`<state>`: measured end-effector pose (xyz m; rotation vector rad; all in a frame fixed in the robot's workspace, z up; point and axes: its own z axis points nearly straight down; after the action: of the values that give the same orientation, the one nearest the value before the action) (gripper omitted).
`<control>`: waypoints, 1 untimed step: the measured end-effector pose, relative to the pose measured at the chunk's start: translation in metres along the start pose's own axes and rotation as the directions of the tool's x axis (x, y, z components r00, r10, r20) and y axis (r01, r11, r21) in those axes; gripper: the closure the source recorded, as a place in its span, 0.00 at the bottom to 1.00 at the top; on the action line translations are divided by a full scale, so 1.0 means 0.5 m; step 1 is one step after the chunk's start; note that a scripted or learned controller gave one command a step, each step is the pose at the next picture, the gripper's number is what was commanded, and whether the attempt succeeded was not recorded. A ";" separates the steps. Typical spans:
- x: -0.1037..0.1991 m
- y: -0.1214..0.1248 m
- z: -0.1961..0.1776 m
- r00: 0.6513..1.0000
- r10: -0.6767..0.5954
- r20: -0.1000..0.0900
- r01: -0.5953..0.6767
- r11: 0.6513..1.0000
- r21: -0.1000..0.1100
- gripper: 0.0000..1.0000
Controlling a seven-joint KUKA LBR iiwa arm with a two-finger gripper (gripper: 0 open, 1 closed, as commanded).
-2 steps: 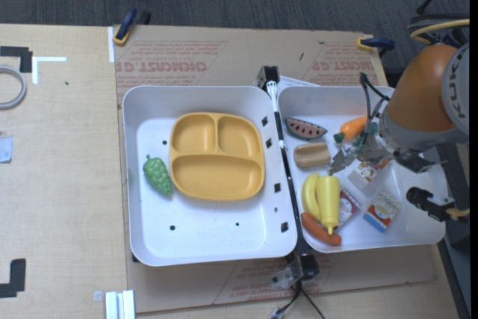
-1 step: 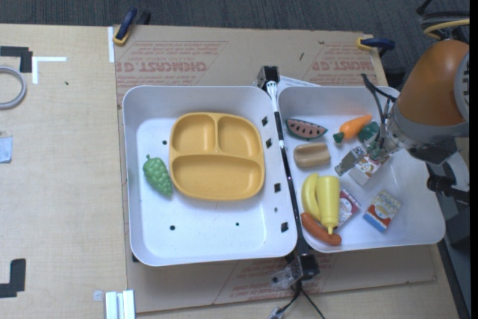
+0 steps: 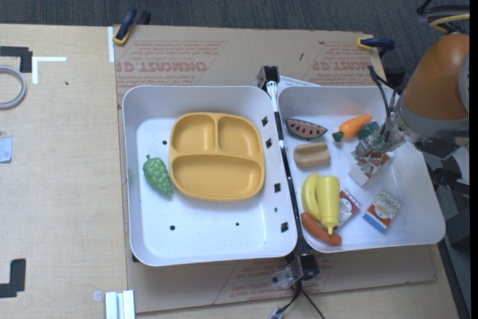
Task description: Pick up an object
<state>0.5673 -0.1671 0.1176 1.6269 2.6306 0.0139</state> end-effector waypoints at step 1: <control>0.114 0.108 -0.251 0.941 -0.337 -0.043 0.338 0.941 0.018 1.00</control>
<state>0.5843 -0.0897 0.2425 1.1692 2.9132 0.0005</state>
